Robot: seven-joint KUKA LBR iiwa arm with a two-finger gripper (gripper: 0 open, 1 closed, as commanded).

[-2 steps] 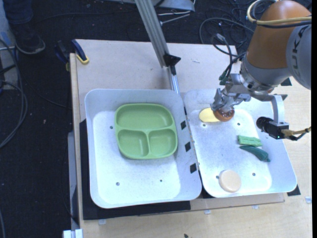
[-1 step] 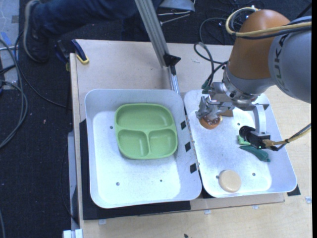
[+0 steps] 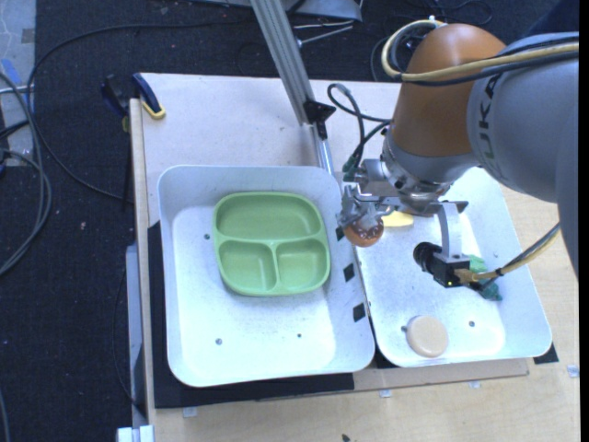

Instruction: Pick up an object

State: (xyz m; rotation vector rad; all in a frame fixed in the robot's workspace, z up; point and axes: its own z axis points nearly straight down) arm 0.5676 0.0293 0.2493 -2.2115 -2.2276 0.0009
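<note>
Nearest, a cream round piece (image 3: 427, 335) lies well below the hand (image 3: 366, 221). Brown round object (image 3: 367, 234) sits at the hand's tips, over the right bin's (image 3: 515, 247) left edge; grip unclear. Likely mid-pick; next calls for lifting straight.

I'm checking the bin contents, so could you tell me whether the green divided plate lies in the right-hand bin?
No, the green divided plate lies in the left bin, while the round beige object sits in the right bin.

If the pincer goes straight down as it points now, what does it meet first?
Probably the small brown object right at the pincer, near the right bin's left edge; depth is unclear.
</note>
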